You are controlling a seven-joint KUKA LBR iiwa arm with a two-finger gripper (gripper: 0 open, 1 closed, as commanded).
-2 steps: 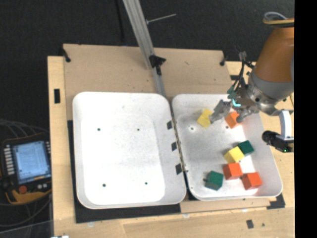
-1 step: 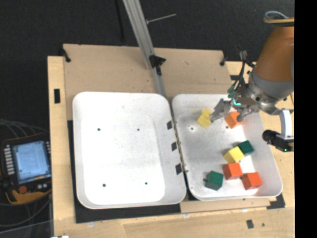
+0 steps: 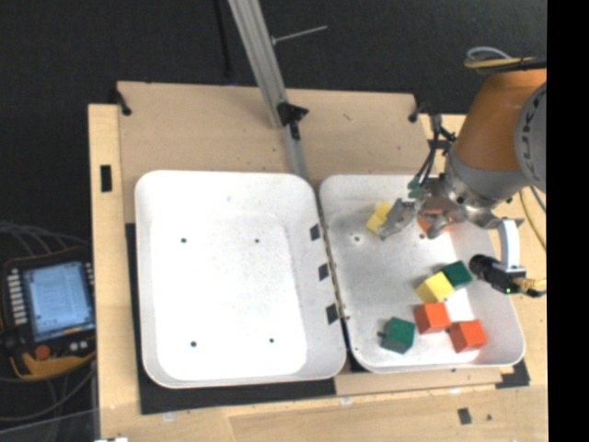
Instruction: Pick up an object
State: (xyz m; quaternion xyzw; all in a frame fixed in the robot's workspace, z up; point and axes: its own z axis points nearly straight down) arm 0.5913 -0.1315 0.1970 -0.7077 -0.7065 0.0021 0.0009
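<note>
A pale wooden table [image 3: 106,247] stands on a dark floor [image 3: 92,26]. A slanted metal pole [image 3: 262,63] rises from the table's far side. At the left sits a handheld control pendant [image 3: 51,302] with a lit screen and trailing cables.

1 fixed cam overhead, angled down at bench [image 3: 110,247] w/ 2 bins [image 3: 230,274], both in frame.

Yellow block [image 3: 378,217] lies just left of the pincer [image 3: 411,219]. Below the pincer: second yellow block [image 3: 435,288], dark green block [image 3: 456,274], two orange blocks [image 3: 432,318] [image 3: 467,335], green block [image 3: 398,334].
</note>
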